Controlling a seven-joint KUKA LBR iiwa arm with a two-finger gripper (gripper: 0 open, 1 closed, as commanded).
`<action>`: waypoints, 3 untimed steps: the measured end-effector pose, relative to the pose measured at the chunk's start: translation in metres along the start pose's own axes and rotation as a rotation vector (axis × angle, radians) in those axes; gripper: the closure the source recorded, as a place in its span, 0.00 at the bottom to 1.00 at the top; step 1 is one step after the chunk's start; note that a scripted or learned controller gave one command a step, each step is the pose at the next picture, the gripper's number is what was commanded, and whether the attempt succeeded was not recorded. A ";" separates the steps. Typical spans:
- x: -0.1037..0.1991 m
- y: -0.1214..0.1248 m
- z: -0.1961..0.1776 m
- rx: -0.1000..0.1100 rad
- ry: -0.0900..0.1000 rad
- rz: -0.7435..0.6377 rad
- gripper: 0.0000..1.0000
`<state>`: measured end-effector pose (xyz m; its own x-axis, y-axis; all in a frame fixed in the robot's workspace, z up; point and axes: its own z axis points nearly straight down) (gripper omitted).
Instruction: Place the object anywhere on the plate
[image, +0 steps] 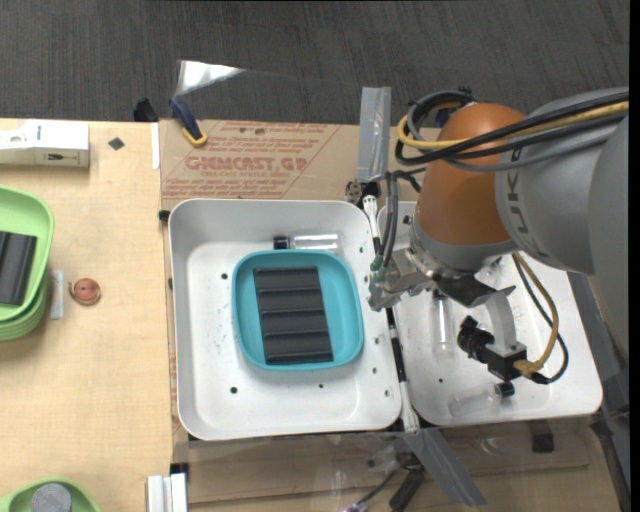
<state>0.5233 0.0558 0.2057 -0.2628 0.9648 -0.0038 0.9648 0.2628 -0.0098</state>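
- Camera view: we see the teal plate (298, 311) in the left bin (200, 330), a dark ribbed insert covering its middle.
- A small clear object (305, 242) lies just behind the plate, off it.
- The arm (480, 190) hangs over the right bin (560, 390); we cannot tell the gripper's state.

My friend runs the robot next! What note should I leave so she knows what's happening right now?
Gripper: hidden under the arm's wrist, which hangs over the right bin; whether it holds anything can't be seen.
Plate: the teal plate sits in the left bin, with a black ribbed block already lying on it.
Also there: a clear marker with a black cap lies behind the plate, off it.
Done: the block is on the plate.
Left: check what else the arm is meant to place.
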 end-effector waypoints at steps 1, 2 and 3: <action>0.000 0.000 0.000 0.000 0.000 0.000 0.00; -0.054 -0.010 -0.011 -0.007 0.002 0.049 0.00; -0.069 -0.009 -0.100 -0.006 0.002 0.153 0.00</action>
<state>0.5331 -0.0122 0.3061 -0.1123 0.9937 -0.0024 0.9937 0.1123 -0.0030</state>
